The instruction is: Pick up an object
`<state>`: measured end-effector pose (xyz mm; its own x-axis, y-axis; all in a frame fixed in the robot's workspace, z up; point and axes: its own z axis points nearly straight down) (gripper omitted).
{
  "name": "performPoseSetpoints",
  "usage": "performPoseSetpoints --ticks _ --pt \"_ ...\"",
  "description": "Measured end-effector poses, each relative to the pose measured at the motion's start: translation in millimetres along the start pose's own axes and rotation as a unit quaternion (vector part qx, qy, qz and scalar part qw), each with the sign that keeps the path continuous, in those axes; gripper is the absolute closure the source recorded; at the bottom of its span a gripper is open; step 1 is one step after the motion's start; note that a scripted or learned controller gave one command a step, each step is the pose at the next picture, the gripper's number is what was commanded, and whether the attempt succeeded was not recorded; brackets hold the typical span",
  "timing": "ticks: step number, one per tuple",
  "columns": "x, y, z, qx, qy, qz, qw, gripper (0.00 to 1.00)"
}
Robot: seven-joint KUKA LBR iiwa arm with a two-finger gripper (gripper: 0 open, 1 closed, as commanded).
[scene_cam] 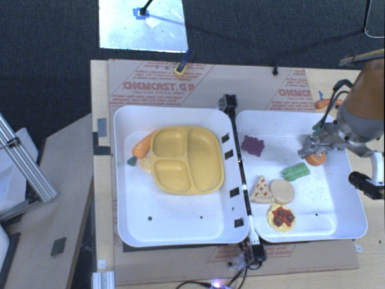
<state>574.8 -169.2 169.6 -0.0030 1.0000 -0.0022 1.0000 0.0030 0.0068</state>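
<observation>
While the arm reaches over the right bin [346, 221], the gripper [317, 151] sits on an orange toy [314, 158]; can't tell if fingers are open or gripping it. Green piece [295, 171] lies just beside, purple block [252, 145] farther left.

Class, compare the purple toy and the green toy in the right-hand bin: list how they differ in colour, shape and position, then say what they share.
Colour: the purple toy is dark purple; the green toy is bright green.
Shape: the purple toy is blocky and lumpy; the green toy is longer and slimmer, lying at a slant.
Position: the purple toy sits near the bin's left wall; the green toy lies nearer the middle, just below the gripper.
Both rest on the floor of the right bin.
</observation>
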Motion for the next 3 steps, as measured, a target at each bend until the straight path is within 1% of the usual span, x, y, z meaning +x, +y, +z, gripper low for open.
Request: performPoseSetpoints --ticks 1,2,3 --pt "0 2 -54 0.000 0.000 -0.001 1.0000 1.00" --pt "37 -31 -64 0.003 0.002 -0.001 1.0000 1.00" --pt "82 -48 -61 0.004 0.002 -0.002 1.0000 1.00"
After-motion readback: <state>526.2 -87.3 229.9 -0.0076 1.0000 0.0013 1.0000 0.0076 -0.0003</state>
